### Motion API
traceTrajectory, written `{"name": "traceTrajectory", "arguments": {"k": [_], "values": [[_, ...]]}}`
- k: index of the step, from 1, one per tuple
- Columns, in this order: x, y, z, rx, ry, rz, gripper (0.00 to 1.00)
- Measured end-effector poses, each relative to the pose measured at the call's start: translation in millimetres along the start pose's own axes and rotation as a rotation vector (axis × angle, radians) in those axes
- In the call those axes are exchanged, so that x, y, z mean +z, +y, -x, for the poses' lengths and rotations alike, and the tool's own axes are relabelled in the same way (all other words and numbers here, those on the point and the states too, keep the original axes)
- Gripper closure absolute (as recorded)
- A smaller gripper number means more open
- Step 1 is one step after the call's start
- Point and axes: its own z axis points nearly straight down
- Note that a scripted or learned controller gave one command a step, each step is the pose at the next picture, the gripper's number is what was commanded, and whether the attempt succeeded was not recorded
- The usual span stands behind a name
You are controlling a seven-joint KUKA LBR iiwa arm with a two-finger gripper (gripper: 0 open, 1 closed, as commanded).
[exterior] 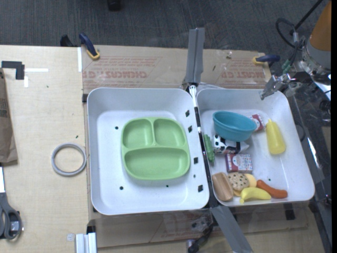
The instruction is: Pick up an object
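The right bin holds several small things: a blue bowl, a yellow bottle, a black-and-white toy, a red-and-white packet, a cookie, a bun, a banana and a carrot. A green divided plate lies in the left bin. My gripper hangs above the right bin's far right corner, up and to the right of the bowl and apart from every object. Nothing shows in its grasp.
A tape ring and scissors lie on the bench left of the bins. Clamps sit on the cardboard behind them. A grey divider bar runs between the bins at the back. Cables hang at the right.
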Motion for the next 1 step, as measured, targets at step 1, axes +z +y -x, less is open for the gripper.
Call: {"name": "traceTrajectory", "arguments": {"k": [1], "values": [[-62.3, -11.1, -25.3, 0.099, 0.000, 0.000, 0.00]]}}
